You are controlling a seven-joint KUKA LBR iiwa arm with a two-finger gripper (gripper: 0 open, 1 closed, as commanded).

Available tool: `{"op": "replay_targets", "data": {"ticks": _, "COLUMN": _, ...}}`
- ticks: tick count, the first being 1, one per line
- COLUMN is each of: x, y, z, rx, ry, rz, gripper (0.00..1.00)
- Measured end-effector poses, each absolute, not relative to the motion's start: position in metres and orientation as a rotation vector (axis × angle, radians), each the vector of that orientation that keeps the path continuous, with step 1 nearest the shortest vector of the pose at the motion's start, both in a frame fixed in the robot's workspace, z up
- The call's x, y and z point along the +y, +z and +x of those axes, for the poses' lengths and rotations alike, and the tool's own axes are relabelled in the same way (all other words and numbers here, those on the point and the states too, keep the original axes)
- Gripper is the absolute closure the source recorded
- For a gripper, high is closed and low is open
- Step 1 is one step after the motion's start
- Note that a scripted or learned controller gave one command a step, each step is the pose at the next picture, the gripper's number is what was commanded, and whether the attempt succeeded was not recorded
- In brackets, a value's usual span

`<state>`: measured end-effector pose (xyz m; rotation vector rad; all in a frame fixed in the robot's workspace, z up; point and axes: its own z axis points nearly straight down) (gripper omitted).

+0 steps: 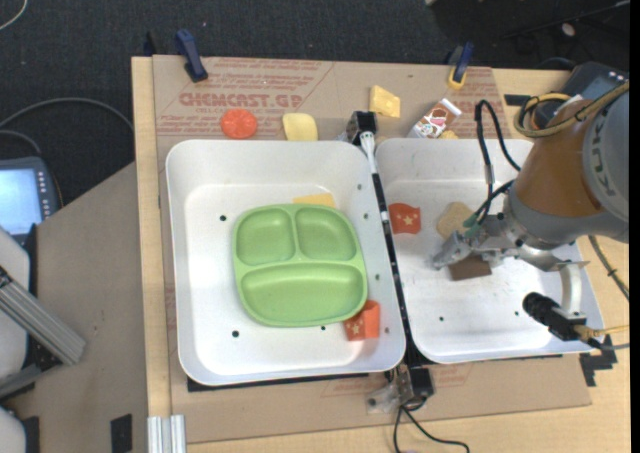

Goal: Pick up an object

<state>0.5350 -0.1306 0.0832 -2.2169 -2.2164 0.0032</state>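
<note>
My gripper [458, 251] is low in the right bin [500, 336], near its middle, with the grey arm and its orange band [555, 181] behind it to the right. A dark brown block [468, 269] lies right under the gripper tip, touching it or just below it. A tan, rounded piece [455, 217] rests a little farther back in the same bin. Close to the bin's left wall lies a red-orange block [404, 219].
The left bin [190, 241] holds a green divided plate [298, 266], an orange block [364, 322] at the plate's near right corner and a yellow piece [315, 200] behind it. On the cardboard behind the bins lie small toy foods [300, 126] and two blue clamps [190, 53]. Black cables [487, 141] hang near the arm.
</note>
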Motion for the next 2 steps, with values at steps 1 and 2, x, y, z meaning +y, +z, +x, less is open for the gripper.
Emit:
{"op": "replay_targets", "data": {"ticks": 1, "x": -0.133, "y": 0.095, "z": 0.537, "rx": -2.221, "ry": -0.001, "rz": -2.223, "gripper": 1.0}}
{"op": "replay_targets", "data": {"ticks": 2, "x": -0.06, "y": 0.191, "z": 0.561, "rx": -2.236, "ry": -0.014, "rz": -2.216, "gripper": 1.0}}
